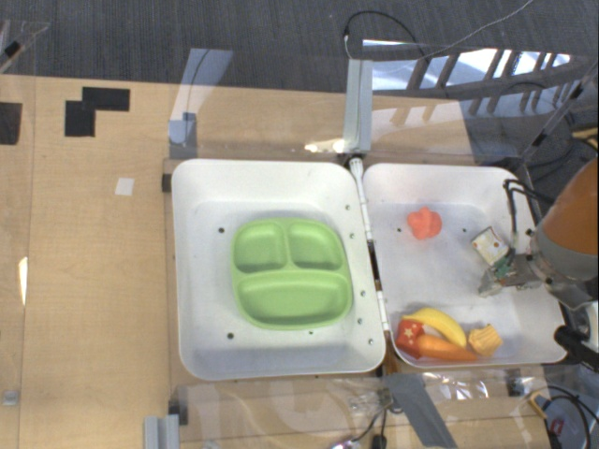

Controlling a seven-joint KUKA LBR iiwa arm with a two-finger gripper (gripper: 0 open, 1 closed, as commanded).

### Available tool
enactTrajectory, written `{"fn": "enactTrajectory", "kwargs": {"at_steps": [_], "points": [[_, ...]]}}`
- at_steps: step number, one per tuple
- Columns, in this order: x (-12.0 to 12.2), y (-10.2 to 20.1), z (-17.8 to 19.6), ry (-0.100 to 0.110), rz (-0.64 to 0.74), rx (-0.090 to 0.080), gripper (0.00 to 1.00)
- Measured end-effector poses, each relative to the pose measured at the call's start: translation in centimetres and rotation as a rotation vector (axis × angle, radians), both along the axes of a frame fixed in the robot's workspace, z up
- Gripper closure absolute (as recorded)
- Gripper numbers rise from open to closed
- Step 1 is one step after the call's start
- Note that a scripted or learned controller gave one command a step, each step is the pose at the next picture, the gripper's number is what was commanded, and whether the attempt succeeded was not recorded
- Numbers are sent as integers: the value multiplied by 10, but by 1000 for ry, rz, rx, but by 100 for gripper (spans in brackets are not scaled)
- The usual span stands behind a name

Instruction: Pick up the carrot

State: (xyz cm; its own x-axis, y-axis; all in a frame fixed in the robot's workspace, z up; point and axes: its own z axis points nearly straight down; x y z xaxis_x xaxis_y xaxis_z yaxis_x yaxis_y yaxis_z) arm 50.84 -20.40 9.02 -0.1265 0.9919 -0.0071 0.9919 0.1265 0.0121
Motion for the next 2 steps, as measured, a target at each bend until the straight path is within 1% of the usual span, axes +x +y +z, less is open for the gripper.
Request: {"fn": "enactTrajectory", "kwargs": {"at_steps": [1,2], "points": [[-16,-2,0,-6,-450,8,100],[-13,-1,11,-10,-441,8,100]]}}
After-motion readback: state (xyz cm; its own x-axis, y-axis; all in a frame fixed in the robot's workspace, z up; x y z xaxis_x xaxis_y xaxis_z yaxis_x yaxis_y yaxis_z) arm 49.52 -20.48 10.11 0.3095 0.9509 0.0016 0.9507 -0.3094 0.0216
